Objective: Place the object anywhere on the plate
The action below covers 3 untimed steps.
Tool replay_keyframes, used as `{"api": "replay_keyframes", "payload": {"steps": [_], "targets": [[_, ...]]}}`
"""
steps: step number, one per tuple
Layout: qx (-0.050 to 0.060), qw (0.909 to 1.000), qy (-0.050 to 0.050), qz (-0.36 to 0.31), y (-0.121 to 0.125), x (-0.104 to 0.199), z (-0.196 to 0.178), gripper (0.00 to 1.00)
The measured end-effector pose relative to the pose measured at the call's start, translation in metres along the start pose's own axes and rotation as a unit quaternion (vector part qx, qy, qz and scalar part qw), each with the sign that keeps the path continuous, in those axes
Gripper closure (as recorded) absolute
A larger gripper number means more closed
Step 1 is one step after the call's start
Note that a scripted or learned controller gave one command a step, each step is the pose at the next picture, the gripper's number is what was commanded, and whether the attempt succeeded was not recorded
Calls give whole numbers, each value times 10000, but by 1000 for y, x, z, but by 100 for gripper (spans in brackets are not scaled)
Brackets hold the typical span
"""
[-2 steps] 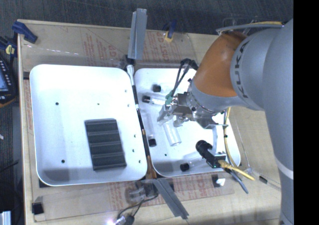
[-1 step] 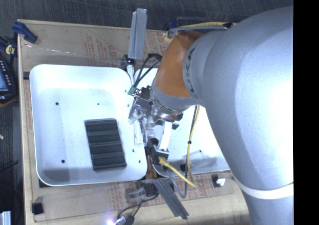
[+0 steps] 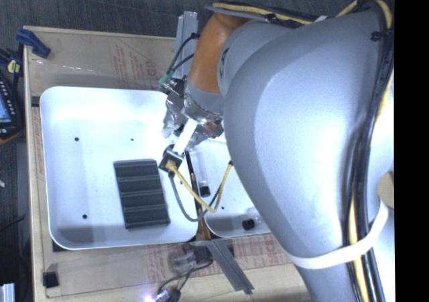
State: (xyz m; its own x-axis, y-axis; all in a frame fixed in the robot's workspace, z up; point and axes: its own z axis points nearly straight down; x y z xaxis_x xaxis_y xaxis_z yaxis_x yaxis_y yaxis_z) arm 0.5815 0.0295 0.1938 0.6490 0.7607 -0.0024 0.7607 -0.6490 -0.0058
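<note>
The dark ribbed plate (image 3: 141, 193) lies flat in the left bin (image 3: 60, 160), toward its near wall. No object to be placed can be made out. The tool (image 3: 175, 138) hangs above the bin's right edge, up and right of the plate; its state cannot be told. Risk: a release from here would likely drop outside the plate, onto bare bin floor.
</note>
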Motion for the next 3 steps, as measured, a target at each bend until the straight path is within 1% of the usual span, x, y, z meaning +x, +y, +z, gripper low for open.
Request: {"api": "replay_keyframes", "payload": {"steps": [1,2,3], "targets": [[9,9944,-5,1061,-113,-32,4,100],[2,9784,-3,2066,-53,13,4,100],[7,9784,-4,2069,-53,13,4,0]]}}
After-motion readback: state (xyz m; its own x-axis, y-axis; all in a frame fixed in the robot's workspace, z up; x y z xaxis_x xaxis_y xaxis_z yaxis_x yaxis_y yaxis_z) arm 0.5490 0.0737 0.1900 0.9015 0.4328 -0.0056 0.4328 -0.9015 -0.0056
